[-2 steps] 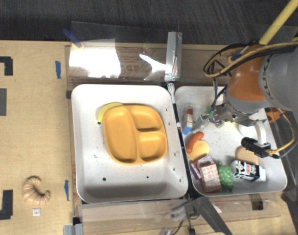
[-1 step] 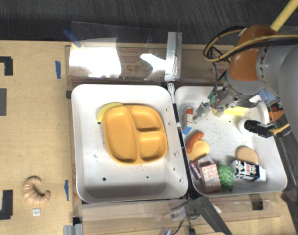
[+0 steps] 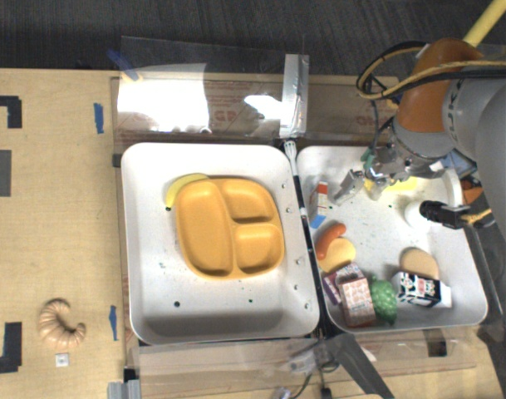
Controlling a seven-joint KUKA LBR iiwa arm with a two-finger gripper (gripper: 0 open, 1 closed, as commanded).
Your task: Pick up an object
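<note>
Two white bins sit side by side. The gripper hangs over the right bin's far part, its fingers apart with nothing between them. The best pick is a thing standing free, such as the orange-and-red toy food; I would lower straight over it, clear of the wall. The left bin holds an orange divided tray.

Dark grey carpet floor, tan wooden bench, bright glare on clear plastic sheet
</note>
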